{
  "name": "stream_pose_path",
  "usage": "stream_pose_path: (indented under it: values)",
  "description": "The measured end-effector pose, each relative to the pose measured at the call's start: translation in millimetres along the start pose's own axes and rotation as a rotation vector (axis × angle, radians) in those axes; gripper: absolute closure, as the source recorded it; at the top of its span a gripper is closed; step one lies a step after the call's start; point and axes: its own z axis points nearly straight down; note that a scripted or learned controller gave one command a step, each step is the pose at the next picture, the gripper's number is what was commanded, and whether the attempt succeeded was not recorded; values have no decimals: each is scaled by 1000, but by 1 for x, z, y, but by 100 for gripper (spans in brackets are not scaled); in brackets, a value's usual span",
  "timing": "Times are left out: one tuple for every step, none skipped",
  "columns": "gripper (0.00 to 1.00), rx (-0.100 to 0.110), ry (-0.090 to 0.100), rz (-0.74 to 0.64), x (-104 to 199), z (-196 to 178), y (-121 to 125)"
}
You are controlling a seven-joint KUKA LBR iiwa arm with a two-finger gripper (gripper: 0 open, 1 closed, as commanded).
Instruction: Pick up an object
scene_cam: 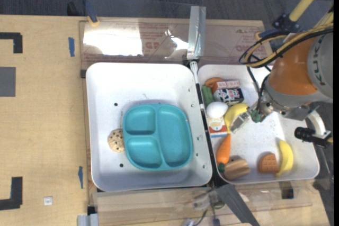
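Several toy foods crowd the right bin [312, 166]. Our hand [241, 120], grip unclear, hovers at the yellow piece [237, 112]: probably light, stiff, slick plastic, best pinched across its narrow middle.

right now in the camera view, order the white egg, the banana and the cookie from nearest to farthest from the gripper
From the gripper:
1. White egg, just left of it in the right bin.
2. Banana, at that bin's lower right.
3. Cookie, far off in the left bin, beside the teal tray.

Bright even overhead light; strong glare on clear panel [139, 39] behind bins — soft shadows, slight blur.
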Motion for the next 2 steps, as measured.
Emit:
stream_pose_path:
  values:
    - [0, -15, 20, -95, 60, -90, 37]
    - [0, -5, 25, -177, 66, -85, -50]
